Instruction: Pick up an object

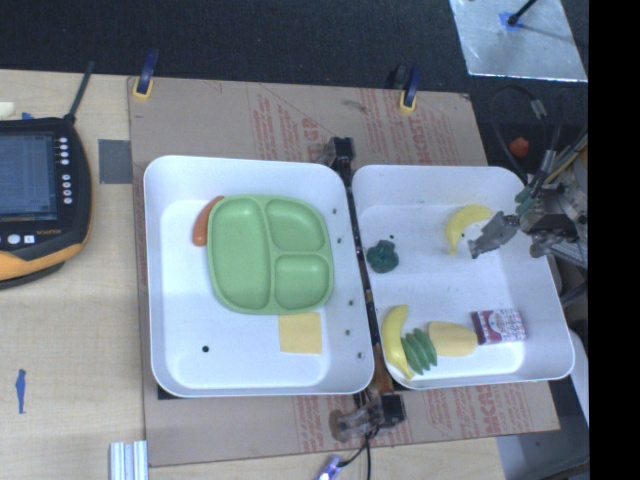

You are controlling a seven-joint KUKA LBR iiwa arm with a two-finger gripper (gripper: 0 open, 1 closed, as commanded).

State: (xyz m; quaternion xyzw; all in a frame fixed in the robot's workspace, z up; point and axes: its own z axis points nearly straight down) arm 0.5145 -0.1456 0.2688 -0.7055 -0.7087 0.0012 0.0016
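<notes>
Objects for picking lie spread across two bins, and no single target is fixed by the task, so any reachable item qualifies. Starting at the left, a teach pendant [35,203] rests on the bench, clear of the work area and partly cut off by the frame edge. The left bin [170,358] holds a green divided plate [270,253] lying flat; an orange item [203,221] is tucked under the plate's left rim, mostly hidden, so its identity cannot be established. A yellow square [301,333] lies flat just below the plate, touching or nearly touching its rim. The right bin [420,183] holds a small dark green lump [382,257] near the dividing wall, too small to identify. Lower down, a banana [394,336], a green ridged item [419,349] and a yellow block [452,339] are bunched together, which would complicate a clean grasp on any one of them. A small red-and-white packet [498,326] lies just beside that cluster. A second banana [464,225] lies apart near the upper right, and the gripper [488,238] sits just beside it, low over the bin, which suggests this banana is the intended target. Nothing is visible between the fingers; whether they are spread or closed cannot be determined, because the fingertips merge into one dark shape.
</notes>
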